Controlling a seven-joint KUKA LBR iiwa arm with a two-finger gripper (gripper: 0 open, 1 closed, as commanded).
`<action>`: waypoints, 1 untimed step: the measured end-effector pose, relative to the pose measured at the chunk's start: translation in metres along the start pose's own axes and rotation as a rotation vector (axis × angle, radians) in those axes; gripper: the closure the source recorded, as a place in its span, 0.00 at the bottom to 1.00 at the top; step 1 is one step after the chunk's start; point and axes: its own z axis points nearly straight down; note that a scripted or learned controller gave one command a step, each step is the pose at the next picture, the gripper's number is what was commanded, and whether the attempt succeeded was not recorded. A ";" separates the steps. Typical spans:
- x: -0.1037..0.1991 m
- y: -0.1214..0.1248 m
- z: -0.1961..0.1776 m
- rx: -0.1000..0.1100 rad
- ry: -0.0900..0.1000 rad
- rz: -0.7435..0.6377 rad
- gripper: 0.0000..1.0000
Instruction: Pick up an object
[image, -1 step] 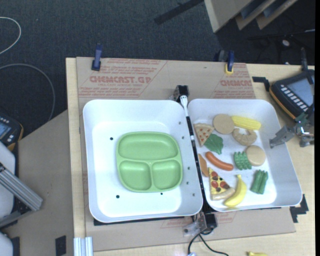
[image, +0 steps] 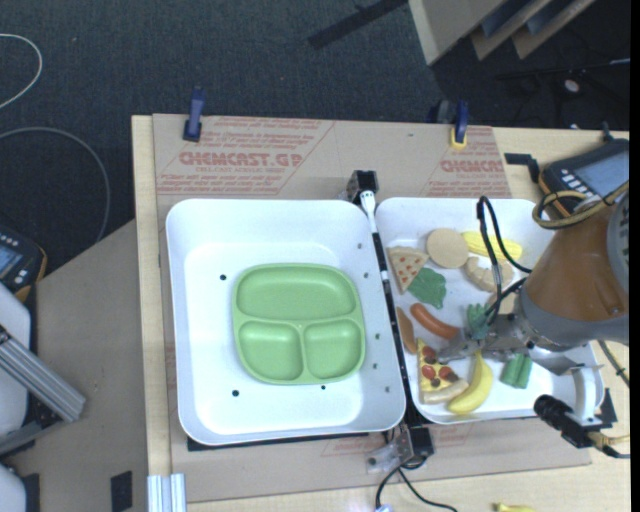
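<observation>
Yellow curved plastic banana lies just below the gripper; whether its jaws are apart I cannot tell. Crowded toys may block the grasp.

Grey arm from the right, gripper low, pointing left

A robotics lab: clamped bench, loose cables, dark carpet.

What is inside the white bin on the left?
A green divided plate lies in the left bin, its three compartments bare. Whatever sits beneath the plate is covered.
</observation>
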 end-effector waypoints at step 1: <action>-0.005 0.002 -0.017 -0.013 -0.009 0.005 1.00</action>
